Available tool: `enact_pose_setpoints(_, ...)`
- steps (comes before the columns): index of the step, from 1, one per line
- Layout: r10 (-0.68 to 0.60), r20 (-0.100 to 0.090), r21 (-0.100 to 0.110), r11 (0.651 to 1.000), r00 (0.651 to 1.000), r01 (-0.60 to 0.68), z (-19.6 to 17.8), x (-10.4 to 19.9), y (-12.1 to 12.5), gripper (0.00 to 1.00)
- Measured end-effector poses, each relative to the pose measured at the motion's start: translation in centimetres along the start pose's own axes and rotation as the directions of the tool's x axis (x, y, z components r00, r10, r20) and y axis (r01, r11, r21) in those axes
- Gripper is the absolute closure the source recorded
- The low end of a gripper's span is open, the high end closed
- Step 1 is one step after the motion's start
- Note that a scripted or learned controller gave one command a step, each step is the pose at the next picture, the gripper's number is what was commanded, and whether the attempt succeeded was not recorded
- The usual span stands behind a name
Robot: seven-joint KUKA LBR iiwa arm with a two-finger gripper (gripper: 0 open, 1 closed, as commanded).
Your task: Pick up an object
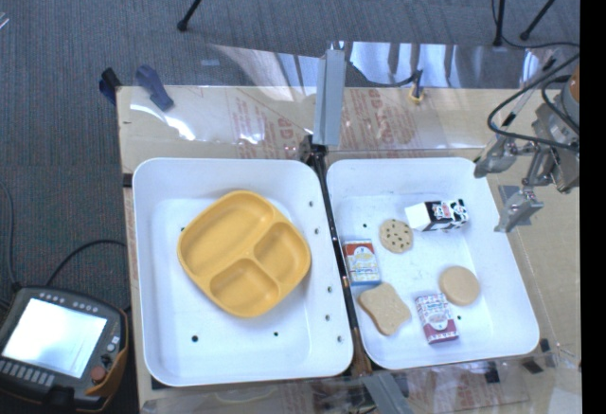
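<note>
Your hand [519,183] hangs at the right bin's [492,346] right rim, touching nothing; whether it is open, I cannot tell. Nearest lies the milk carton [437,214], then cookie [396,235] and bread [383,308]; the pick looks not yet begun.

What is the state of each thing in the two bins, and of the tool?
Yellow plate: lying flat in left bin, nothing on it.
Milk carton: lying on its side, right bin.
Cookie: flat.
Round biscuit: flat.
Bread slice: flat.
Two small boxes: lying flat.
Tool: over right bin's edge, holding nothing.
</note>
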State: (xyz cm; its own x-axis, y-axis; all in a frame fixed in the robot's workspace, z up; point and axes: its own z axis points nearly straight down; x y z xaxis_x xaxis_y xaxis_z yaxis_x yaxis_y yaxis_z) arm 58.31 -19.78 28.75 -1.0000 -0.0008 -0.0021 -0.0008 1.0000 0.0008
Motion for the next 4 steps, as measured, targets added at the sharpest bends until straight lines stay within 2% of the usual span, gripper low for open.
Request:
enact_pose_setpoints(1,0.107,-0.013,-0.003,0.994,0.994,-0.107,11.0,0.6,-0.9,0.0)
enact_pose_setpoints(2,0.013,-0.01,-0.004,1.0,1.0,-0.013,20.4,5.2,6.5,0.0)
enact_pose_setpoints(3,0.005,-0.002,-0.001,1.0,1.0,-0.005,19.0,4.9,6.6,1.0)
enact_pose_setpoints(4,0.403,0.004,0.011,0.915,0.915,-0.403,19.9,3.1,10.9,1.0)
